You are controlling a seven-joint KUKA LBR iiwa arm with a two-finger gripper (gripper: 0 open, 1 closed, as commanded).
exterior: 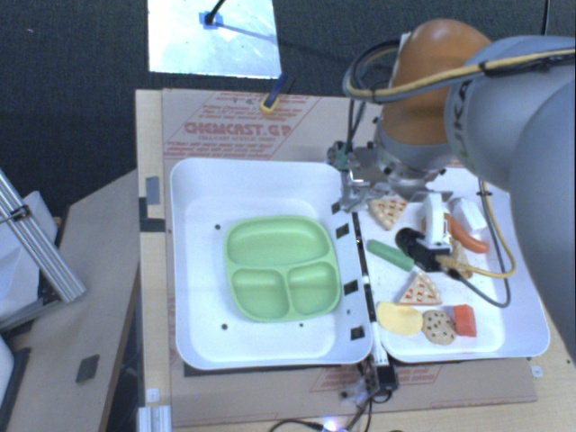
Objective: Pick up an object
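Observation:
The right bin (526,331) holds several toy foods. A pizza slice (389,211) lies at its upper left, and a green pickle-shaped piece (387,254) lies below it. A second pizza slice (420,290) sits mid-bin. Along the front are a yellow chip (398,318), a brown cookie (439,327) and an orange block (464,319). An orange sausage (470,236) and a white piece (469,212) lie to the right. My gripper (397,187) hangs under the orange-banded wrist over the bin's upper left, just above the first pizza slice. I see nothing held.
The left bin (193,331) holds a green divided plate (281,268). A black-clipped divider (355,268) separates the bins. The grey arm covers the right bin's upper right corner. Cardboard lies under both bins, and a shiny square sheet (216,25) lies behind them.

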